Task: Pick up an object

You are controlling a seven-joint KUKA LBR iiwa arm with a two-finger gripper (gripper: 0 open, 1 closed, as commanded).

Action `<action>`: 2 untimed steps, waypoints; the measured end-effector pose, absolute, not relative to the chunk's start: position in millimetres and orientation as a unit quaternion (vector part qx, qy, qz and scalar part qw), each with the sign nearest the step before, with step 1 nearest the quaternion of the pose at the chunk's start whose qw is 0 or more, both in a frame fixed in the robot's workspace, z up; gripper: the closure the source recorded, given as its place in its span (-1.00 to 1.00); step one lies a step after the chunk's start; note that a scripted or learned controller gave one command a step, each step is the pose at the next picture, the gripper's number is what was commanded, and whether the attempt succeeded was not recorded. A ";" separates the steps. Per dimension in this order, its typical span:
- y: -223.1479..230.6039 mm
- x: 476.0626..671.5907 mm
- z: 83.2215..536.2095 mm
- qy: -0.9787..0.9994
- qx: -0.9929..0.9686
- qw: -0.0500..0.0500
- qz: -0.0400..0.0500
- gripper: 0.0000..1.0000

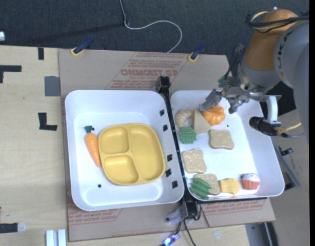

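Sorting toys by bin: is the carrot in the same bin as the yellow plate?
Yes, the carrot lies beside the yellow plate in the left bin.

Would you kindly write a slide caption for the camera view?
KUKA arm's hand poised above an orange pumpkin toy in the right bin; yellow tray in the left bin.

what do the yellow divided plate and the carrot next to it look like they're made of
Yellow plate: likely moulded plastic, one even colour, smooth, soft sheen on its raised dividers. Carrot: probably toy plastic or rubber, flat uniform orange with a plain green top; too small to tell which.
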State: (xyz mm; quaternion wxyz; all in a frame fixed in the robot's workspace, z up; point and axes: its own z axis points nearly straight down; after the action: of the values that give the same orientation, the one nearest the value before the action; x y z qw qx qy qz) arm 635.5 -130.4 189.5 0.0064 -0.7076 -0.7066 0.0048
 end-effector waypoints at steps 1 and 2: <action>-130.4 638.7 198.0 -0.708 -0.707 0.001 0.001 -1.00; -125.0 629.4 148.5 -0.708 -0.707 0.002 0.002 -1.00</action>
State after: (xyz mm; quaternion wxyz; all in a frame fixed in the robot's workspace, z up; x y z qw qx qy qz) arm 629.4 -125.0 148.5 0.0021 -0.7065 -0.7077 0.0021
